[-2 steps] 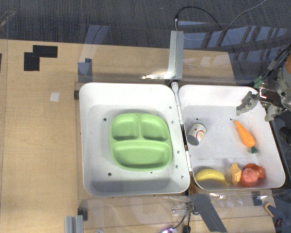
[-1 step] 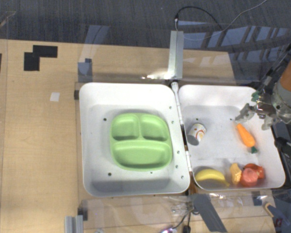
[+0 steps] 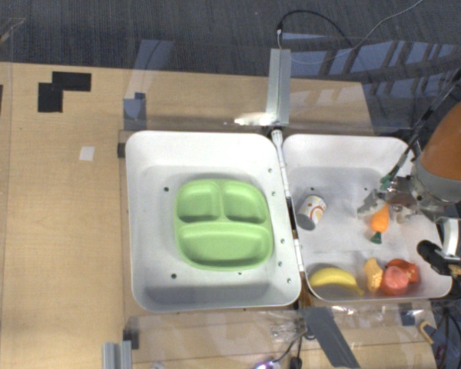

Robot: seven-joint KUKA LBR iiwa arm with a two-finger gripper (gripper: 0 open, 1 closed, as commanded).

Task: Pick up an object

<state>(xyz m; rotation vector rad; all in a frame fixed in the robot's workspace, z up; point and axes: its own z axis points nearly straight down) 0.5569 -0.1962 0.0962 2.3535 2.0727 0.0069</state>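
One carrot sits right under the gripper, mid-right of frame, long axis near vertical; finger state: can't tell.

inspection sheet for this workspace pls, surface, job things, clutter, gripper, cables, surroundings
surface: wooden bench bearing two white bins, left bin and right bin.
job's things: in the right bin, carrot, banana, red fruit beside a yellow-orange piece, small white can lying on its side.
clutter: green divided plate in the left bin.
grippers: gripper just above the carrot; grasp unclear.
cables: black cable looping behind the bins.
surroundings: dark carpet, black marks on the bench.
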